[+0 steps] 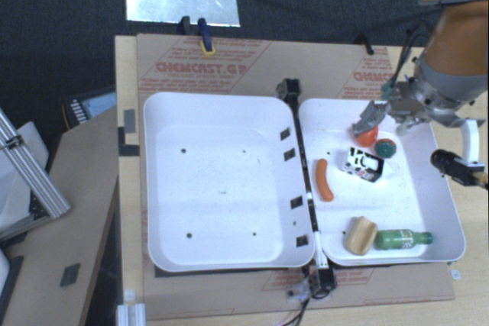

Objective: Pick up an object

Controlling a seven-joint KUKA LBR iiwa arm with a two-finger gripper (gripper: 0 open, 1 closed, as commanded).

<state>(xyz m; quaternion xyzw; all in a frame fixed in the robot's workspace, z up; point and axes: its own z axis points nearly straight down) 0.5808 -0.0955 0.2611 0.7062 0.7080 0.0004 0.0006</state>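
Orange ball (367,137) directly under gripper (370,121), touching lower fingertip, in right bin (447,198). Jaw state: cannot tell, tips hidden by own body. Teal-red ball (386,148) just beside jaws, toward bin's right. Black-white block (363,163) just below. Orange sausage (325,179) farther down-left. Bread roll (360,235) and green bottle (401,239) well apart, at near wall. Left bin (221,187) beyond sausage.

1. Both bins (221,187) are plain white.
2. Near the right bin's (428,187) far edge lie an orange ball (367,137) and a teal ball (386,148).
3. The block (362,164) is black-and-white patterned.
4. The sausage-shaped piece (325,180) is orange-red.
5. At the near edge, the bottle (402,239) is green and the bread piece (360,234) tan.
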